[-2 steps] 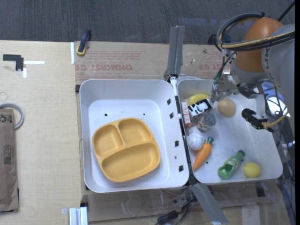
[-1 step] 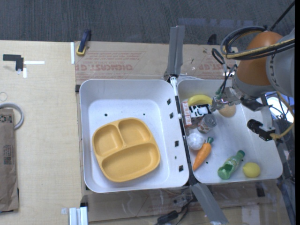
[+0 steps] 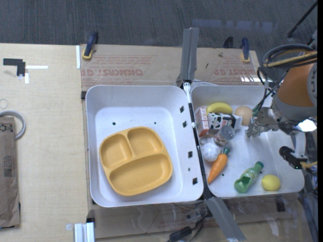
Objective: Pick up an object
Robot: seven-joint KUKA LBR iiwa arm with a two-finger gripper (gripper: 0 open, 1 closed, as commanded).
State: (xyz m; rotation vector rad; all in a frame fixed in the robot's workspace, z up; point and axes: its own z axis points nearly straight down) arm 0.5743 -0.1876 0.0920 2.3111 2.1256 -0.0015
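Left bin (image 3: 101, 105): yellow divided plate (image 3: 136, 160) at centre | Right bin (image 3: 290, 180): hand (image 3: 258, 126) hovers at 12 o'clock, nothing between fingers, spread not discernible | green bottle (image 3: 248, 177), carrot (image 3: 218, 166), lemon (image 3: 271, 182) at 6 o'clock | banana (image 3: 219, 107) at 11 o'clock

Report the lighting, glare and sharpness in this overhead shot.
Camera view: lighting is even and soft, with only faint shadows inside the white bins; the yellow divided tray and carrot are sharp; a bright glare spot sits by the arm's wrist at the right edge; the gripper looks slightly soft against the pale bin floor.
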